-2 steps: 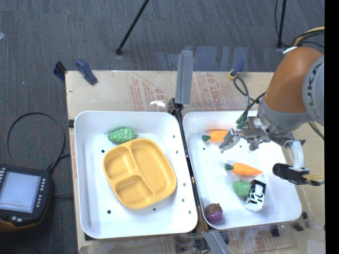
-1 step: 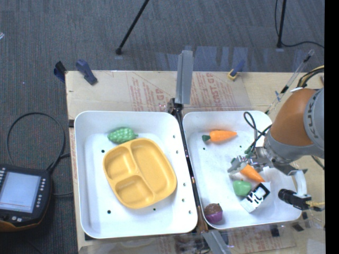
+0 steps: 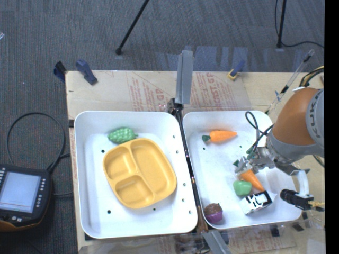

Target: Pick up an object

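Because the claw [image 3: 248, 165] is crowded against an orange toy carrot [image 3: 252, 179] and a green toy [image 3: 242, 187] in the right bin [image 3: 212, 205], a glancing, slipping grab is risked. Whether it is spread or pinched cannot be told. The arm [image 3: 296, 126] is reached in from the right, wrist bent low.

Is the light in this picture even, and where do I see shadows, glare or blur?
Camera view: light is soft and even; the yellow divided plate casts only a faint shadow on the left bin; no strong glare on the right bin; the gripper area near the toy carrot looks slightly soft, small details unclear.
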Robot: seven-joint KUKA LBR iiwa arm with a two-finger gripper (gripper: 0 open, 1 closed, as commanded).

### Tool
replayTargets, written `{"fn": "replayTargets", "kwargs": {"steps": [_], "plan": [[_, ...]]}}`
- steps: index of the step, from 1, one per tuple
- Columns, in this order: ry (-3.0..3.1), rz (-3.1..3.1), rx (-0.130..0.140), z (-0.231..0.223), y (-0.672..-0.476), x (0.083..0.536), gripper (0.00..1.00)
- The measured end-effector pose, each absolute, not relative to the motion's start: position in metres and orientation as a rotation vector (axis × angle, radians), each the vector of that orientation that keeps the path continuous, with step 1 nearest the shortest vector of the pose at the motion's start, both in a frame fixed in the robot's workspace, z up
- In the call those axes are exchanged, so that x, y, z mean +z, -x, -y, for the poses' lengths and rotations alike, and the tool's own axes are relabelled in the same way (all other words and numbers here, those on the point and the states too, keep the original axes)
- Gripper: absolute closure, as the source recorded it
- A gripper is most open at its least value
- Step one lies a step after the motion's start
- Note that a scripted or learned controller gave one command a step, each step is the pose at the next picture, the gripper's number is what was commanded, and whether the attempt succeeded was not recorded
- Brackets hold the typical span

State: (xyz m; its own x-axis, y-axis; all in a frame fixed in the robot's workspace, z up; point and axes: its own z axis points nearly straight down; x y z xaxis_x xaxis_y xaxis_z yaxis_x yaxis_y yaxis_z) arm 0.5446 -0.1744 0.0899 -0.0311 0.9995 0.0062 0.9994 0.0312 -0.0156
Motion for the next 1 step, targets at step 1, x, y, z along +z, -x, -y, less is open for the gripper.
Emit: {"fn": "replayTargets", "kwargs": {"steps": [1], "plan": [[2.163,2.284,-0.006,0.1322,-0.5724,0.2134,1.00]]}}
